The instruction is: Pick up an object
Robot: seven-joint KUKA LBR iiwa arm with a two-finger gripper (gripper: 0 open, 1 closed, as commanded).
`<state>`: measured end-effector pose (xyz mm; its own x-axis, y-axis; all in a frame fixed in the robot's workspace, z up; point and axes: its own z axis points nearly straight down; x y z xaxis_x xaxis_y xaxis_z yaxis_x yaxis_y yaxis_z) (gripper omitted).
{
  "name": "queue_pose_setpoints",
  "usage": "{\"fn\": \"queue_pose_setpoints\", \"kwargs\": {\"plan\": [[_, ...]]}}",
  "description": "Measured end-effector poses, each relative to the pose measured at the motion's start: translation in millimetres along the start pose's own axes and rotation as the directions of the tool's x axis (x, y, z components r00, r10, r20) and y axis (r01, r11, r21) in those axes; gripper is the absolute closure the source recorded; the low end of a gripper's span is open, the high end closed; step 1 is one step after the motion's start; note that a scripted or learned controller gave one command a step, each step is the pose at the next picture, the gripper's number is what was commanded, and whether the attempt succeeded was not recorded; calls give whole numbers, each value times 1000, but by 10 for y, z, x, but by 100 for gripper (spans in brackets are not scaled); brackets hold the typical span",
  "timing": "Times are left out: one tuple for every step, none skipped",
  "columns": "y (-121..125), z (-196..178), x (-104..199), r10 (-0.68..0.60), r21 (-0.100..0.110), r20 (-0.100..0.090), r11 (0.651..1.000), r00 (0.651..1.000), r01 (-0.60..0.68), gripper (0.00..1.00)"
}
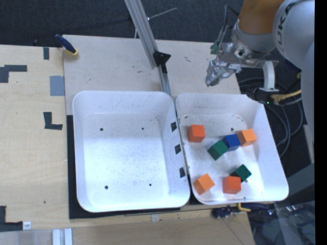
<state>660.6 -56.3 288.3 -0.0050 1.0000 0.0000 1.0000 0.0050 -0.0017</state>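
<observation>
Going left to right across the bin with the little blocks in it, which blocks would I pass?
Red-orange block, orange block, green block, then the orange block at the far right. The blue, red and dark green blocks overlap in position, so I leave them out.

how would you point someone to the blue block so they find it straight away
Look in the right-hand bin, the one holding the blocks. In the cluster of three near its middle, the blue block sits between a green block and an orange block. It is the only blue one.
</observation>
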Motion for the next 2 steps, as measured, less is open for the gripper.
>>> {"fn": "queue_pose_setpoints", "kwargs": {"plan": [[-169, 202, 405, 1, 3, 0, 1000, 1000, -1, 100], [-247, 432, 885, -1, 3, -1, 1000, 1000, 1, 100]]}}
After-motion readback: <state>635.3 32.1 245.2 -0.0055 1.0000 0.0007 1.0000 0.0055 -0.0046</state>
